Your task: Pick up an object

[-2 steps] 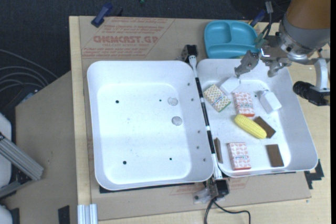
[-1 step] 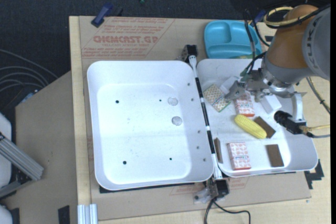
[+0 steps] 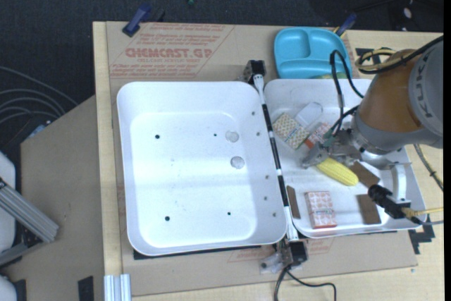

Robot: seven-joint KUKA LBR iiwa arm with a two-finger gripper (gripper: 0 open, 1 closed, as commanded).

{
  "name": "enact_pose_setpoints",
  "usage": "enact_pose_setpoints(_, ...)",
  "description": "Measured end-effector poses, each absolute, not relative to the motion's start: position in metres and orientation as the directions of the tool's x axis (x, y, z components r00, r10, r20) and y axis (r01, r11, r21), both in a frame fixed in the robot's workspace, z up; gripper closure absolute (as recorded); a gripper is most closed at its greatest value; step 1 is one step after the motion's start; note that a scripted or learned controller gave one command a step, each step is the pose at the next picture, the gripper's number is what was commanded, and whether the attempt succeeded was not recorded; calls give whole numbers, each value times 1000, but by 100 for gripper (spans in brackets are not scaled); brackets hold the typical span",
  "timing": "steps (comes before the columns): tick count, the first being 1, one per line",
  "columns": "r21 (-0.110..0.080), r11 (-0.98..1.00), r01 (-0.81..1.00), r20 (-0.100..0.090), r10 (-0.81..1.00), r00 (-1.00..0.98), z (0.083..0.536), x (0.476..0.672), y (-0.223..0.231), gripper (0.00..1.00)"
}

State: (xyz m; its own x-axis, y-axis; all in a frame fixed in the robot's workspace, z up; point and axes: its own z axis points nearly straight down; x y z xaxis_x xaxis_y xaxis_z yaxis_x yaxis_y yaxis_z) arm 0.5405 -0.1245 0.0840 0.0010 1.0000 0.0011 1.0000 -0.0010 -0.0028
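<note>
The two-finger gripper [image 3: 320, 148] is being held low in the right-hand shallow white plastic bin [image 3: 394, 228], at the end of the grey arm with its orange band [image 3: 391, 103]. Whether its fingers are open or closed cannot be told, since they are being lost among the clutter beneath the wrist, and nothing can be seen clamped between them.

Just below and to the right of the gripper, a yellow corn-cob-shaped toy [image 3: 339, 171] is lying at a slant on the bin floor. To the gripper's upper left, a small checkered packet [image 3: 287, 127] and a pale translucent wrapper [image 3: 308, 113] are resting near the bin's left wall. Nearer the front, a flat box with a pink and white pattern [image 3: 320, 209] is lying flat; any print on it is too small to be read. A brown block [image 3: 368, 208] is sitting to its right.

The left-hand shallow white plastic bin [image 3: 141, 166] is adjoining across the shared rim. Behind the right-hand bin, a light blue divided plastic tray [image 3: 310, 51] is resting on the bench. A brown cardboard sheet [image 3: 169, 49] is lying under both bins, and red lettering reading "CHEMCAST G.P" is being shown on it.
</note>
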Motion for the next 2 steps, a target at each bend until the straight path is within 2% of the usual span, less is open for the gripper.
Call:
enact_pose_setpoints(1, 0, -2, 1000, 1, 1000, 2, 94, 541, -124, 100)
enact_pose_setpoints(2, 3, 2, 1000, 1, 1000, -2, 203, 576, -56, 100)
